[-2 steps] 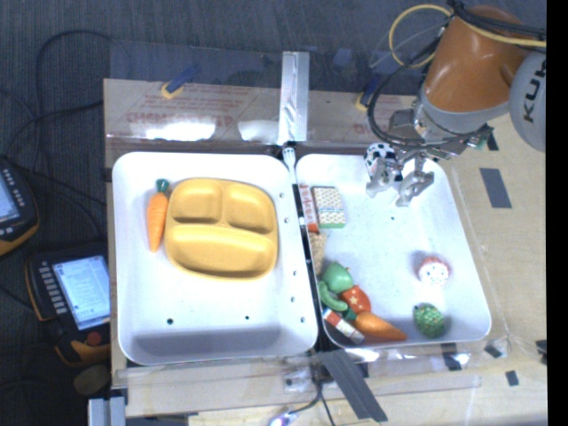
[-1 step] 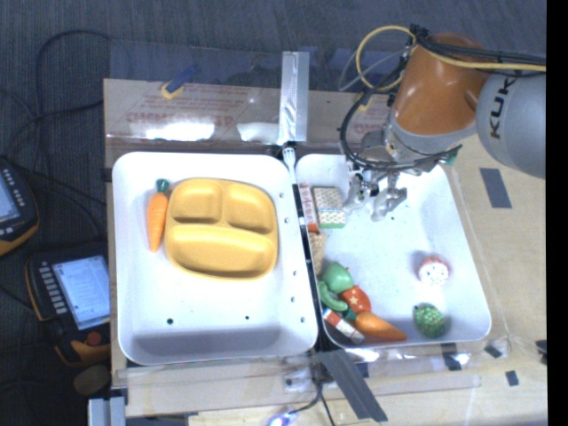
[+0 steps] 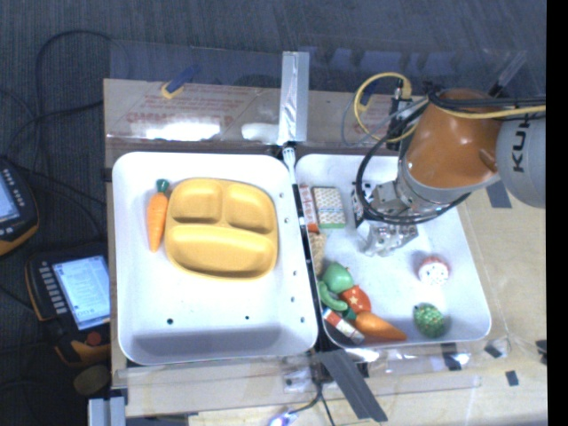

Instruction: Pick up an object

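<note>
Orange-banded arm (image 3: 453, 145) is hanging its jaws over the right bin (image 3: 470, 278) at centre-right; their state: cannot tell.

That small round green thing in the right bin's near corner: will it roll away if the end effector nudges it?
Probably. The green ball looks rounded, with no flat side visible, so a push would likely send it rolling. It sits near the right bin's wall, which should stop it. Its bumpy-looking surface may give some grip.
</note>
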`<action>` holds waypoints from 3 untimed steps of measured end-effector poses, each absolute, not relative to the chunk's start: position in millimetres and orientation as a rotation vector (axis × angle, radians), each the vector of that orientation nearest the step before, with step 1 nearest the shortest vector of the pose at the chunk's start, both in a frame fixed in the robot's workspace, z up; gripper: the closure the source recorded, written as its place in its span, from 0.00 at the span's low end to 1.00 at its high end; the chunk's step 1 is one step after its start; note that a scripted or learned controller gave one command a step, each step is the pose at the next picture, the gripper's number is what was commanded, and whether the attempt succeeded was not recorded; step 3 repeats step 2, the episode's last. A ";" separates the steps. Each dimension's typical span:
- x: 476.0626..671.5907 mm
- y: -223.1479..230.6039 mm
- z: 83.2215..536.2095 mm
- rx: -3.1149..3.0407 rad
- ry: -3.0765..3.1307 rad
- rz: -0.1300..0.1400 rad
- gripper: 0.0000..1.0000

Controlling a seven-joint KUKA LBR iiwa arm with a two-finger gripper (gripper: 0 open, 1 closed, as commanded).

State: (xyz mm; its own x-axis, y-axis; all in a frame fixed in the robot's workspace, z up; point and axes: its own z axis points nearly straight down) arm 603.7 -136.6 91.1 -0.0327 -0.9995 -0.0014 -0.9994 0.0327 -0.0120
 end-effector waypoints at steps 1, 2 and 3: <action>622.6 -106.3 213.5 -2.081 2.346 0.002 1.00; 669.1 -95.7 132.1 -1.924 2.476 0.005 1.00; 669.1 -95.7 132.1 -1.924 2.476 0.005 1.00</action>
